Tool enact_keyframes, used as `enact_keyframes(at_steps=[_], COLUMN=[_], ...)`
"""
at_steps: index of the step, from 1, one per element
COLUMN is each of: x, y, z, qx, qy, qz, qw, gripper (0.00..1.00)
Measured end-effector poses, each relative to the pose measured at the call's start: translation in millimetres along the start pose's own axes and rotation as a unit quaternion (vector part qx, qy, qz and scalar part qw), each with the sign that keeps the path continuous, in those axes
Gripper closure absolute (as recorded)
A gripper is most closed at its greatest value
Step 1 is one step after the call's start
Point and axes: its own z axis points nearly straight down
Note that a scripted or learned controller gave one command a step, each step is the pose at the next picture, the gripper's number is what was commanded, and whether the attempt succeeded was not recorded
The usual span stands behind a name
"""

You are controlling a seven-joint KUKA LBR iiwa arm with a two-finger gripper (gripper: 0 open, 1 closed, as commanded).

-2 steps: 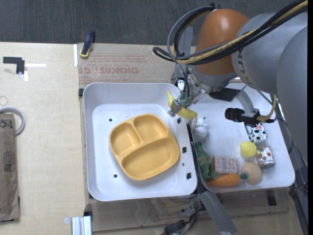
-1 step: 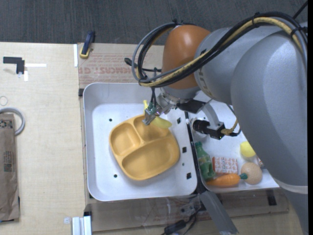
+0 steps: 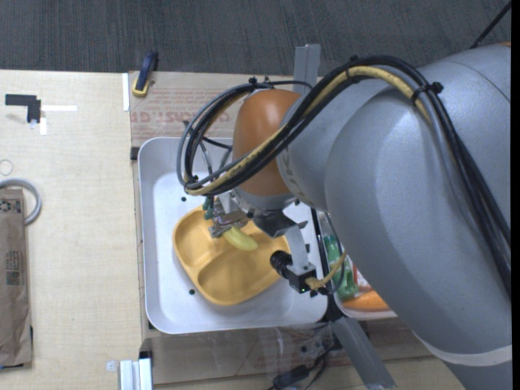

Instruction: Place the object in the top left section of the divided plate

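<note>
likely snag: gripper [image 3: 223,223] fingers look clamped on the yellow-green object [image 3: 241,238] right over the plate [image 3: 213,279] divider, so dropping now could land it in the wrong section.

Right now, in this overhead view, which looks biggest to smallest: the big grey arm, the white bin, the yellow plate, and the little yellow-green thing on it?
1. Arm, though it is nearest the camera, which swells it.
2. White bin.
3. Yellow plate.
4. Yellow-green object, by far the smallest, at the claw.
</note>
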Motion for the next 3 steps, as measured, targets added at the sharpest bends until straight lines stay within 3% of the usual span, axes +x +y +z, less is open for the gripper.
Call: enact_keyframes(at_steps=[1, 2, 3], x=[-1.0, 0.1, -3.4], y=[-3.8, -75.8, -37.5], z=[5.0, -28.2, -199.6], qx=[0.006, 0.008, 0.004], qy=[-0.001, 0.0, -0.001], qz=[0.001, -0.101, -0.008], qw=[1.0, 0.9948, 1.0], gripper=[0.0, 0.0, 0.0])
